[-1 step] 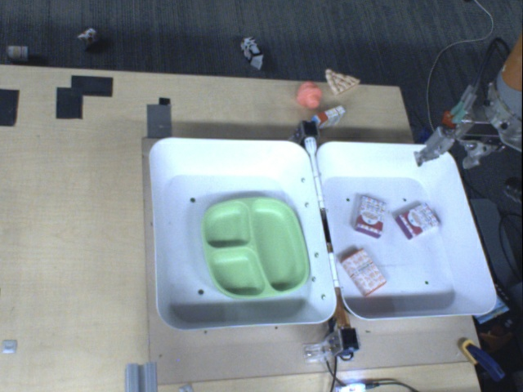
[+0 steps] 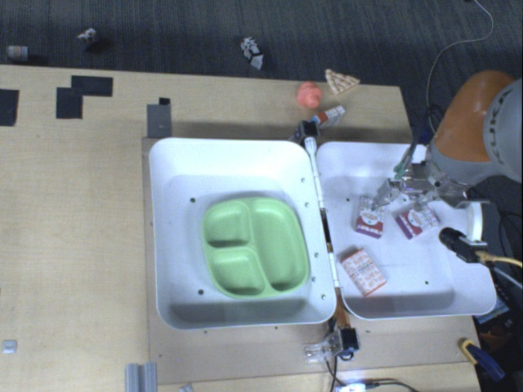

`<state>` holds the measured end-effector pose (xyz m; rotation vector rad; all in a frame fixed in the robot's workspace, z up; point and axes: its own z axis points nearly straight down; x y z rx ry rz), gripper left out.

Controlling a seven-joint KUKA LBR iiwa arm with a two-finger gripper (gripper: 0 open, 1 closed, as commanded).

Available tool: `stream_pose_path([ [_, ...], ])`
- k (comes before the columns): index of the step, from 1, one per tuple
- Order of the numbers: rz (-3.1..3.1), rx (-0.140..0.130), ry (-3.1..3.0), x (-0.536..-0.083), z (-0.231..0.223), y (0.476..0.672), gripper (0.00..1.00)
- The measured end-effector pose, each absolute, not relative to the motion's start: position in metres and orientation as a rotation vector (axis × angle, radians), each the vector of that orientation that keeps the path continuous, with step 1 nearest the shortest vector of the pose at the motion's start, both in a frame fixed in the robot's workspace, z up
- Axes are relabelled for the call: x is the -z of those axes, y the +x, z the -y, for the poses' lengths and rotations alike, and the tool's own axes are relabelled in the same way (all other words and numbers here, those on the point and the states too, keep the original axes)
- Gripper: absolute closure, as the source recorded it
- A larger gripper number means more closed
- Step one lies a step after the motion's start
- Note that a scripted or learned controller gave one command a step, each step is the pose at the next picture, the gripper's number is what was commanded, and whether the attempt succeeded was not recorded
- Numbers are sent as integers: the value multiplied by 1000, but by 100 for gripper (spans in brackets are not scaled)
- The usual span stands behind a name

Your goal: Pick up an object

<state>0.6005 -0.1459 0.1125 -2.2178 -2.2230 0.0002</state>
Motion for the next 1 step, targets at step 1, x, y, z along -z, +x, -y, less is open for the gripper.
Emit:
stream_pose_path([
  [1,2245,26,-2246,-95,111,564,0],
])
